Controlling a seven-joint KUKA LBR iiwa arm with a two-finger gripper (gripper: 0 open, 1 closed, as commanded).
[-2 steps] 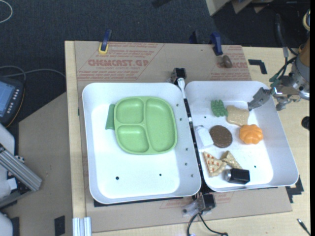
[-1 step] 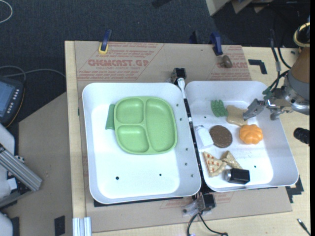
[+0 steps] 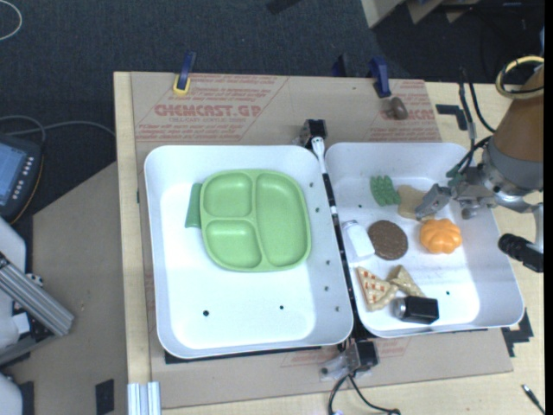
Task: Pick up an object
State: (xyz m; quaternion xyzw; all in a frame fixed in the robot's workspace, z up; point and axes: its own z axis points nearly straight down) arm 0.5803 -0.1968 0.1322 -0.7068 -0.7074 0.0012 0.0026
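The right bin (image 3: 484,305) holds several small items: a green toy (image 3: 383,189), a tan wedge (image 3: 409,199), a brown round patty (image 3: 388,239), an orange pumpkin-like piece (image 3: 441,236), a white piece (image 3: 357,239), a waffle-patterned slice (image 3: 375,287), a tan triangle (image 3: 403,277) and a black block (image 3: 418,309). My gripper (image 3: 449,199) hangs over the bin's upper right part, just above the orange piece and right of the tan wedge. Its fingers stand apart, with nothing between them.
The left bin (image 3: 173,258) holds a green divided plate (image 3: 256,219). Clamps (image 3: 182,78) sit along the bench's back edge. The arm's orange band (image 3: 523,128) is at the right edge. Cables run beside the right bin.
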